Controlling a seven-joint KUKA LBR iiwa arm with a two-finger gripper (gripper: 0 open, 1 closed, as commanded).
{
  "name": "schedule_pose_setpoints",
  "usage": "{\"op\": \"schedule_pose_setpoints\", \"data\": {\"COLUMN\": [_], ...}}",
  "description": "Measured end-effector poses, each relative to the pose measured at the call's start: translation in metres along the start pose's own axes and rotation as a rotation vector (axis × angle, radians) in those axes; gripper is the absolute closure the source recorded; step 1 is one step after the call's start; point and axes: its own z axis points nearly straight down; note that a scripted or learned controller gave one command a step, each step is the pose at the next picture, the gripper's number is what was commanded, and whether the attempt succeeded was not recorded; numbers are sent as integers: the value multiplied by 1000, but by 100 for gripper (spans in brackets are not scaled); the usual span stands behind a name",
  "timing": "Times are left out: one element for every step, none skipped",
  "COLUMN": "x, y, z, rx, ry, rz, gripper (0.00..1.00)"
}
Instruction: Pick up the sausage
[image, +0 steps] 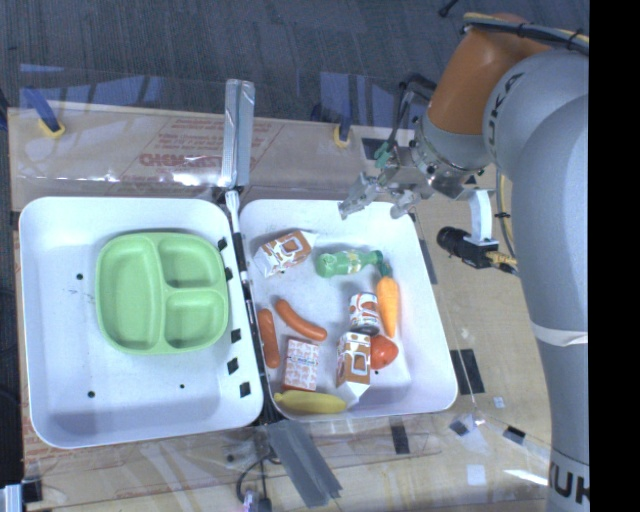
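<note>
The grey arm fills the right side of the frame, curving up to its orange band at the upper right. From there the wrist angles down and left, ending in the end effector (375, 203) at upper centre-right, its two fingers slightly spread, with nothing between them.

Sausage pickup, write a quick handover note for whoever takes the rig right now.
Gripper: above the far edge of the right bin, holding nothing; whether it is open or shut is unclear.
Sausages: one lies slantwise mid-bin, a second lies along the left wall. Around them are small cartons, a carrot, a banana and a green bottle.
Left bin holds a green divided plate.
Done: nothing picked.
Left: descend, grasp a sausage, lift.
</note>
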Motion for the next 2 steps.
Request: {"op": "schedule_pose_setpoints", "data": {"x": [54, 73], "y": [-79, -91], "z": [68, 140], "rx": [1, 0], "ry": [0, 0], "rz": [50, -179], "gripper": [0, 0]}}
